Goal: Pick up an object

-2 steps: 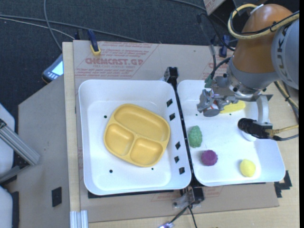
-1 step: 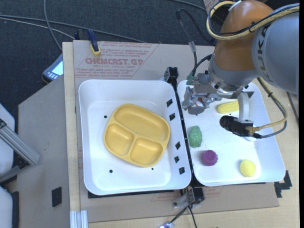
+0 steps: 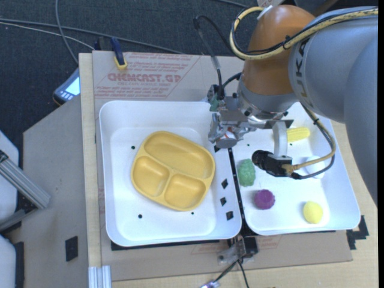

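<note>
White bins [image 3: 111,161], jaws [image 3: 227,138] above divider

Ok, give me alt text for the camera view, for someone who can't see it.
A grey and orange robot arm reaches over two white bins, its gripper above their shared edge. The left bin holds a yellow divided plate; the right bin holds green, purple and yellow items.

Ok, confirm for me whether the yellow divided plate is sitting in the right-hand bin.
No, the yellow divided plate lies in the left bin, apart from the small items in the right bin.
</note>
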`<action>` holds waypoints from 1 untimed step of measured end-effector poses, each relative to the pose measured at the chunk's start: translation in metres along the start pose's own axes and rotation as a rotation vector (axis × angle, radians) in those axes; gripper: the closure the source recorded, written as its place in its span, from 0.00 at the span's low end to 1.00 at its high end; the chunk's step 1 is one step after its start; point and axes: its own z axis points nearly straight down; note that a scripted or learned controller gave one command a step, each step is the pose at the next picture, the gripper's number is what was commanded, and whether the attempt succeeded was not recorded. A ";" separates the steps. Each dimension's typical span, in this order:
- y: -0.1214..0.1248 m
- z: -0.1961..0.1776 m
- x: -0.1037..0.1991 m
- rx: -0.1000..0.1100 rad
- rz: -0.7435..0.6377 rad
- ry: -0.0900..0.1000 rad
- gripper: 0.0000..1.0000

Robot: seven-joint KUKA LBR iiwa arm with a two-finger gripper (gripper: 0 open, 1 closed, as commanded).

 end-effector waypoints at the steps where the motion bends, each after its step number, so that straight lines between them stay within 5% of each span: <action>1: 0.000 -0.001 -0.003 -0.001 0.004 -0.002 0.00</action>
